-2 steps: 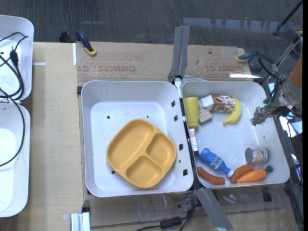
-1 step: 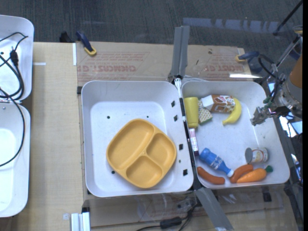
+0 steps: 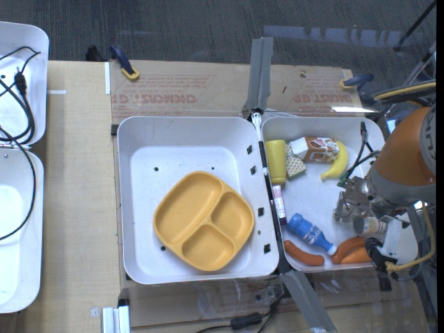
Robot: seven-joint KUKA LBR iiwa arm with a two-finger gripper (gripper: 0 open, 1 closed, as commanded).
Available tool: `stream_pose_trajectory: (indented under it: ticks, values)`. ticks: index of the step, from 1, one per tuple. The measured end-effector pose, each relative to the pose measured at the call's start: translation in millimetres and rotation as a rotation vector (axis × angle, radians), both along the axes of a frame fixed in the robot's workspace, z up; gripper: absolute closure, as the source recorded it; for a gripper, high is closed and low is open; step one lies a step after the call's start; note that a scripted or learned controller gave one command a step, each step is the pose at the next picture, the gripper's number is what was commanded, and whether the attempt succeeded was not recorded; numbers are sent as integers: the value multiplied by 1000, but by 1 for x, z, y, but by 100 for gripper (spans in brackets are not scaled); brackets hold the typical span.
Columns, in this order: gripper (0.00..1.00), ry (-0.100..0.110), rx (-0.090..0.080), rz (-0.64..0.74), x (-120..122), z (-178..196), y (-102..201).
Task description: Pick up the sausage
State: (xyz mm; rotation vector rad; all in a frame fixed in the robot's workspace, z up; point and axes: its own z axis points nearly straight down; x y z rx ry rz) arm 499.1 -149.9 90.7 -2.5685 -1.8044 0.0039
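While the arm [image 3: 409,155] reaches in from the right edge of the frame, the scene is laid out as follows.

Arm: a grey body with an orange band is seen at the right edge, bent down over the right bin [image 3: 316,127].

Gripper [image 3: 350,210]: it is seen low over the right part of the right bin, right of centre in that bin; whether it is spread or pressed together cannot be told, since the metal parts are seen from above and blur together. Nothing is seen pinched in it.

Sausage [image 3: 304,254]: it is laid flat at the lower edge of the right bin, towards its lower left corner, close along the bin's front wall. It is placed below and to the left of the gripper, apart from it, untouched.

Blue bottle [image 3: 310,232]: it is laid on its side just above the sausage, between the sausage and the gripper.

Carrot [image 3: 350,250]: an orange piece is seen at the lower right of the bin, just below the gripper and right of the sausage.

Banana [image 3: 338,164]: it is placed in the upper part of the right bin, above the gripper.

Yellow bottle [image 3: 276,159]: it is set along the upper left wall of the right bin.

Left bin [image 3: 139,144]: a yellow divided plate [image 3: 203,220] is held in it, in the middle of the frame.
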Motion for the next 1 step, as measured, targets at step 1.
stream_pose_trajectory:
  ticks: [1]
  values:
    - [0, -1, -1, 23, 15, 52, -16]
